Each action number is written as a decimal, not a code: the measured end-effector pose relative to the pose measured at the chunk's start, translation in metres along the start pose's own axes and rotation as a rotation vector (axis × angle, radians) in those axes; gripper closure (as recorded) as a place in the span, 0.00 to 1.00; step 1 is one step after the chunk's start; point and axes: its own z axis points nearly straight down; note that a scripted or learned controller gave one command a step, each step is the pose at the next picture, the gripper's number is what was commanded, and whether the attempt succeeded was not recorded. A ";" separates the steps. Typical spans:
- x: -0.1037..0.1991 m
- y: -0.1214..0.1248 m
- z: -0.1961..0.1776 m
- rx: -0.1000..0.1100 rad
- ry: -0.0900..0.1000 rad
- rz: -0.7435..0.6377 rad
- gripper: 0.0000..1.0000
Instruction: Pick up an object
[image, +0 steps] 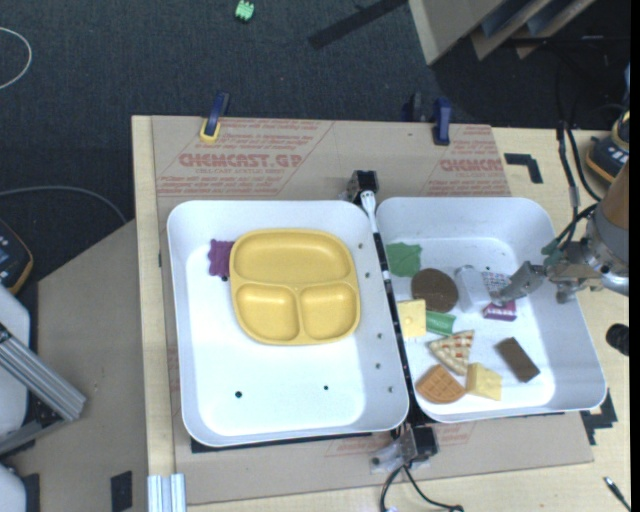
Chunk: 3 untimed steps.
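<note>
You've got the gripper low in the right bin, right of the brown round cookie, tips at a small purple piece (finger spread: can't tell, too blurred).

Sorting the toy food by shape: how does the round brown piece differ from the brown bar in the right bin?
The brown disc is round; the brown bar is an oblong. The disc lies toward the bin's middle, beside the green piece; the bar lies nearer the front right corner, apart from the rest. The disc looks larger than the bar. Both are dark brown, lie flat on the right bin's floor, and are clear of the hand.
</note>
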 end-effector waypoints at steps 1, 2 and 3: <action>0.000 0.003 -0.005 -0.011 -0.003 -0.002 0.00; -0.002 -0.008 0.048 -0.003 0.000 -0.002 0.00; -0.001 -0.008 0.098 -0.004 0.000 -0.002 0.00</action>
